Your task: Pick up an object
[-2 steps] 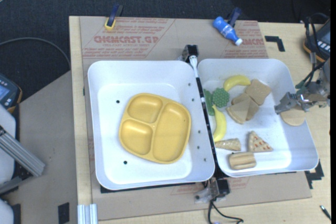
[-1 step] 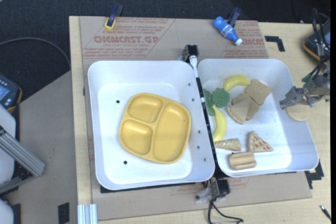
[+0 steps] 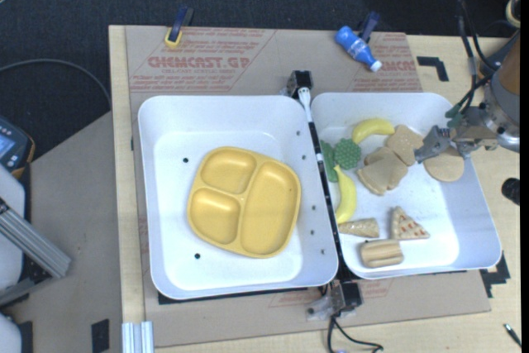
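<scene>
The right bin (image 3: 475, 215) holds several toy foods. A yellow banana (image 3: 372, 128) lies at its far side, with a green broccoli (image 3: 343, 153) and a second banana (image 3: 345, 196) along the left wall. Tan bread slices (image 3: 387, 171) sit in the middle and a round tan cookie (image 3: 446, 169) lies to their right. A pizza slice (image 3: 407, 225), a tan wedge (image 3: 359, 227) and a bread roll (image 3: 382, 252) lie near the front. My gripper (image 3: 438, 145) hangs low over the right bin's far right part, between the upper bread slice (image 3: 405, 140) and the cookie.
The left bin (image 3: 157, 178) holds a yellow divided plate (image 3: 244, 201). A blue bottle (image 3: 357, 47) and a yellow clamp (image 3: 175, 31) lie on the board behind the bins. Cables run down the right side by the arm.
</scene>
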`<state>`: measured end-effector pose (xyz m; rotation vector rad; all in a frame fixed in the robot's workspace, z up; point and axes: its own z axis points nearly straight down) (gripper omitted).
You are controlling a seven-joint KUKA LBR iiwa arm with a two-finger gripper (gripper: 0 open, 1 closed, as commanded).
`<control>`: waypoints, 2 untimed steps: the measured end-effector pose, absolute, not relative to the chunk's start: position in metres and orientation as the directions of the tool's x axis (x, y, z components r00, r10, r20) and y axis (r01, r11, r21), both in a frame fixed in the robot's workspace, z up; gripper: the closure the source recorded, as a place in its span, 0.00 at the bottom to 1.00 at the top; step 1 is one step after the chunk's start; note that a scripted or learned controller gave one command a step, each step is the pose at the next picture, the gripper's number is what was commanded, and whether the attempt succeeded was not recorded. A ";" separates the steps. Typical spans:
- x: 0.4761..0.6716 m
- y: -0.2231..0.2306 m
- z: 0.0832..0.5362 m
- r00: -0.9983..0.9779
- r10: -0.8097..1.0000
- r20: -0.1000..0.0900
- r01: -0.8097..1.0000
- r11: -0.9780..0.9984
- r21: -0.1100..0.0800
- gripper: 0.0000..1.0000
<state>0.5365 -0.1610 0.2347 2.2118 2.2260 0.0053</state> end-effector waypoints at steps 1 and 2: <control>0.560 -0.116 0.241 -0.006 1.000 0.000 1.000 0.006 0.004 1.00; 0.581 -0.063 0.245 -0.007 1.000 0.001 1.000 0.007 0.004 1.00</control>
